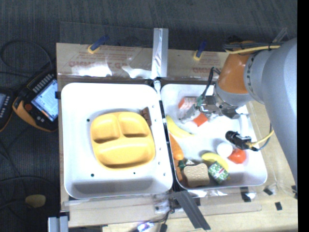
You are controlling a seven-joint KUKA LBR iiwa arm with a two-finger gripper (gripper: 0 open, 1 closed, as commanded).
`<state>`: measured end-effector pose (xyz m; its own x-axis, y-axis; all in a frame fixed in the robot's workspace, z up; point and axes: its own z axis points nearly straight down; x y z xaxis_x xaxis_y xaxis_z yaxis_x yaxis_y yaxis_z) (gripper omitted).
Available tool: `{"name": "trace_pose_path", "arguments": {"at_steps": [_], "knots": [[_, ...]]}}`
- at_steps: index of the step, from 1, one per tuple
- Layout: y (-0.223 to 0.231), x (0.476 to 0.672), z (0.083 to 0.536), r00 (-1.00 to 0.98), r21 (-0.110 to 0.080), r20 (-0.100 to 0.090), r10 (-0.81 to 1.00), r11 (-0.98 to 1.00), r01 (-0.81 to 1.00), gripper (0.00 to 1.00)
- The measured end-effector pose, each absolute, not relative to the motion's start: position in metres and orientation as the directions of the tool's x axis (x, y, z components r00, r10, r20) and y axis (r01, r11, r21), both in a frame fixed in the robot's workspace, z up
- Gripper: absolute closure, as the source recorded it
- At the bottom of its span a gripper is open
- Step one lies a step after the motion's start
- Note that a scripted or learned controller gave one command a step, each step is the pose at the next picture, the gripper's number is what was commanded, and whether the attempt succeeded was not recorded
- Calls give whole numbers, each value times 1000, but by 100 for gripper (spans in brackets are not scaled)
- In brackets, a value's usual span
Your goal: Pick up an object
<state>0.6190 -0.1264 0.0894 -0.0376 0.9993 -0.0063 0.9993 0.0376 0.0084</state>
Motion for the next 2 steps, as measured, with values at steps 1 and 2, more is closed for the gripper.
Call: {"name": "trace_pose_path", "arguments": {"at_steps": [1, 2], "knots": [[-126, 621, 101, -38, 14, -5, 999, 38, 999, 100], [-67, 656, 183, -58, -1, -1, 998, 58, 998, 100]]}}
